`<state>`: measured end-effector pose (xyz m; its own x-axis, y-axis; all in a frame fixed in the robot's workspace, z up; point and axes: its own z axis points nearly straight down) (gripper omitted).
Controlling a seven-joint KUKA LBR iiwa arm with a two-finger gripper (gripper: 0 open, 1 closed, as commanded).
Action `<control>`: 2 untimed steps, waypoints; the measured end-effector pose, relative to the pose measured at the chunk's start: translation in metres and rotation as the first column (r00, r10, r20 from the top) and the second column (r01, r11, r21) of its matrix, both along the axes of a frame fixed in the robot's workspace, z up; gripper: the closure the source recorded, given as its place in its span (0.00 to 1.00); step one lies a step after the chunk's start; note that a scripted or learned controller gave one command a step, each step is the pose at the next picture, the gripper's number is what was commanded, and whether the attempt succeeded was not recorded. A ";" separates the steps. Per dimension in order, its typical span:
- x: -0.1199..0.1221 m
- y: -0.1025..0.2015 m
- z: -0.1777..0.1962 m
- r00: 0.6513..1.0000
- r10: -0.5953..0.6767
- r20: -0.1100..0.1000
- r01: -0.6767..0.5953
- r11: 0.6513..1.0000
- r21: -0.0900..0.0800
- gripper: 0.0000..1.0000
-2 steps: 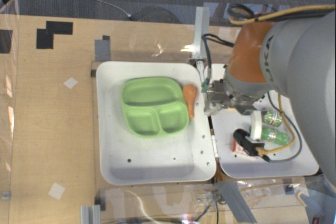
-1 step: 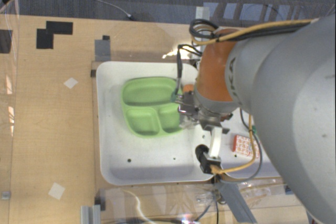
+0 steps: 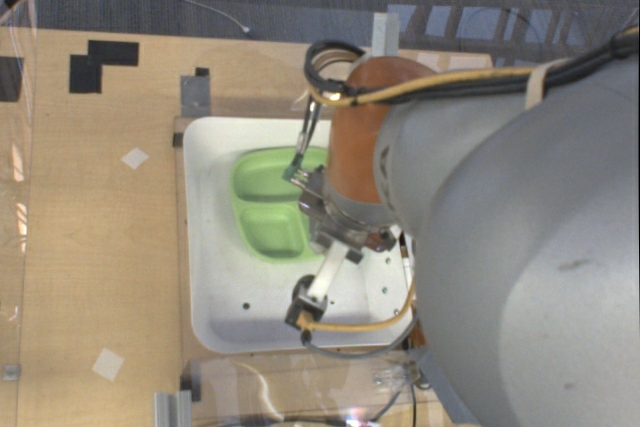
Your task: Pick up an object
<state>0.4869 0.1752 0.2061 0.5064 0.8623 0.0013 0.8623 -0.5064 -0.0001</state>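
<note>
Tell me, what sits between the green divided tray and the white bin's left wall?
Nothing: in the camera view, bare floor separates the green divided tray from the left wall of the white bin.

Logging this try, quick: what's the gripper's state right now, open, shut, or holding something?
Gripper: cannot be told; it is above the green two-compartment tray in the white bin, and the wrist covers it.
</note>
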 end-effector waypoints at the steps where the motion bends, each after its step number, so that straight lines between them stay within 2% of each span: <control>1: -0.001 0.030 -0.021 0.914 -0.406 -0.002 0.406 0.914 -0.001 1.00; 2: 0.002 0.027 -0.102 0.669 -0.743 -0.003 0.743 0.669 -0.005 1.00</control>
